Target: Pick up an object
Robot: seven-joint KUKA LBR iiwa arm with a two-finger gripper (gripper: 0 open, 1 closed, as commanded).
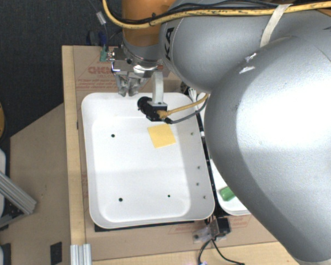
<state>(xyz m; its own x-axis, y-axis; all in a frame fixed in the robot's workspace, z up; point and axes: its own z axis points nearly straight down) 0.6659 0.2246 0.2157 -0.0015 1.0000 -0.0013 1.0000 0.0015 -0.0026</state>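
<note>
Two shallow white plastic bins sit side by side on the bench; we work in the left bin [127, 203], while the right bin [234, 206] is mostly covered by the grey arm [265, 104]. One flat yellow square piece [162, 136], thin like a sponge cloth or a card, lies on the left bin's floor, slightly toward 1 o'clock from the bin's centre. It is the nearest candidate for the pick. A small green object [227, 193] shows at the visible edge of the right bin, at about 4 o'clock from the yellow piece.

The two-finger gripper [129, 86] hangs at the left bin's far rim, at roughly 11 o'clock from the yellow piece and well apart from it. We see nothing between its fingers. Whether they stand wide or narrow we cannot tell, as they are small and blurred. A black fitting [150, 109] with a tan cable lies between the gripper and the yellow piece.

To do this step well, we judge that the gripper should travel toward 5 o'clock until it is centred over the yellow piece, then descend vertically. Because the piece lies flat, the fingertips probably need to reach the bin floor and straddle two opposite edges. The risk is that the fingers slide over the top face and close on nothing.
</note>
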